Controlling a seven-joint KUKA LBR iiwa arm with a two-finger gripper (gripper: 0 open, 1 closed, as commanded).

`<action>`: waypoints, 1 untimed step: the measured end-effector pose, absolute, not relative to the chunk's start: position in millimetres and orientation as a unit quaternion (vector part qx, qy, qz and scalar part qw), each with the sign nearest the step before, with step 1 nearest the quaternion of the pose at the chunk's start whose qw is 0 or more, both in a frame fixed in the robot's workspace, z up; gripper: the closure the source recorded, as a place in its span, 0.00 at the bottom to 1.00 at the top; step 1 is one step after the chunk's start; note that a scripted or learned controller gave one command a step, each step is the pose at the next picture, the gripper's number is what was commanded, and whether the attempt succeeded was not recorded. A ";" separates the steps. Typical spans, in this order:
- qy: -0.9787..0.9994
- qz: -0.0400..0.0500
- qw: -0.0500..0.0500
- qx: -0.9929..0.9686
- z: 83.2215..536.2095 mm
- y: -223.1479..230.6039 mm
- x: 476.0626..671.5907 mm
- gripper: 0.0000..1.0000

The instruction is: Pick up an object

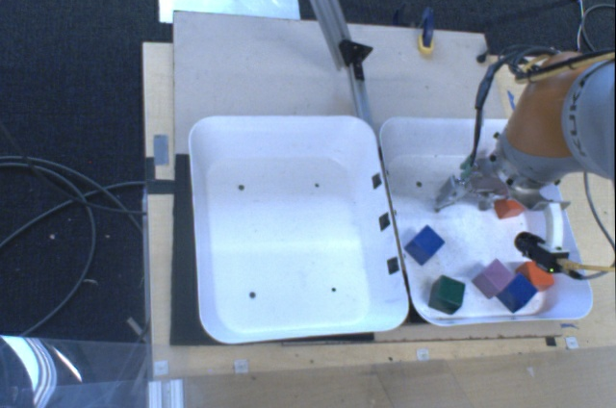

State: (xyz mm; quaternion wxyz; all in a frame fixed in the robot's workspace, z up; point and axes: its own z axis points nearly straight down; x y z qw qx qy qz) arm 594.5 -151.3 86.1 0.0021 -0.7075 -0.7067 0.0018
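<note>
Gripper [460, 191] low in the right bin [414, 141], reaching in under the grey and orange arm [558, 122]. Its metal parts point down and to the left over the bin floor, but from this angle I cannot tell how it is set, and I see nothing caught in it. Just behind it, tucked against the wrist, there's an orange block [507, 207], partly hidden.

Further toward the front of the bin sit the loose pieces: a blue cube [424, 243] nearest the gripper, a dark green cube [447, 293] close to the front rim, a purple cube [494, 278], and touching it a second blue block [518, 293] with another orange block [536, 275] beside that in the corner. The left bin [207, 204] lies alongside.

To my eye these look like small, stiff, light blocks with flat faces, not fragile. The blue cube stands apart from its neighbours, so I'd judge it the easiest target: take it across two opposite flat sides, square on, not corner to corner, since smooth faces may slip. The cluster in the corner looks awkward, crowded against the wall.
</note>
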 end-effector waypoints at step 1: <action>-0.708 0.000 0.001 -0.707 90.2 -147.0 576.5 0.00</action>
